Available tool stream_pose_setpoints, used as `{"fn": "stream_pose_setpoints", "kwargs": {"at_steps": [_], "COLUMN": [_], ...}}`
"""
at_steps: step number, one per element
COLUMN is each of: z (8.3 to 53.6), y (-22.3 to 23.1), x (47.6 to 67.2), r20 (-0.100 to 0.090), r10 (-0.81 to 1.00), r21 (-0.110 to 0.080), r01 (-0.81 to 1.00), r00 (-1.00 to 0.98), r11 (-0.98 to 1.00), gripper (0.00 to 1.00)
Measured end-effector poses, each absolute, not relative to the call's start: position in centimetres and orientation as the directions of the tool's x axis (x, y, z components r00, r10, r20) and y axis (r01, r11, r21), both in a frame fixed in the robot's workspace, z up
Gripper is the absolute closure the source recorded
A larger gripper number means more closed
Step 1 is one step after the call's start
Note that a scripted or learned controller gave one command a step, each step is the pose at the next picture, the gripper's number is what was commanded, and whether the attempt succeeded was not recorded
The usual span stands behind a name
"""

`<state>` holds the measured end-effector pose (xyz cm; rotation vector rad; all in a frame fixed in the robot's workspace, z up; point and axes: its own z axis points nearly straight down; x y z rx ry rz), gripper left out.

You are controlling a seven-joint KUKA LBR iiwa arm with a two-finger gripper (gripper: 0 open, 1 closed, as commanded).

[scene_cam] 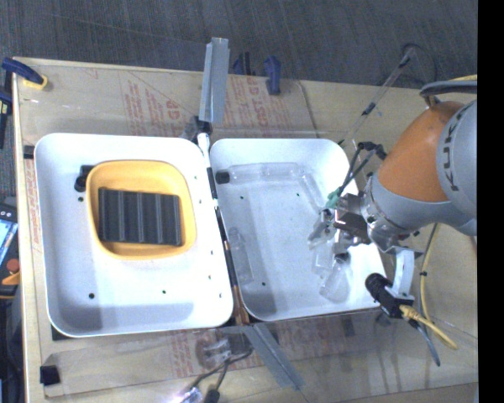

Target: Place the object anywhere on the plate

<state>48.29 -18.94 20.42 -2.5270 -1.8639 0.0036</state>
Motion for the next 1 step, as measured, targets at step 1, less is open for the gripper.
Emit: {"fn": "stream_pose_setpoints", "kwargs": {"at_steps": [1], "z": [22.34], "y": [-12.68], "x": [48.39], "r20": [0.001], "r10": [0.981], "r21": [-0.005], "r01": [0.981], "r00": [0.193], "r11": [-0.193], "gripper": [1.00]}}
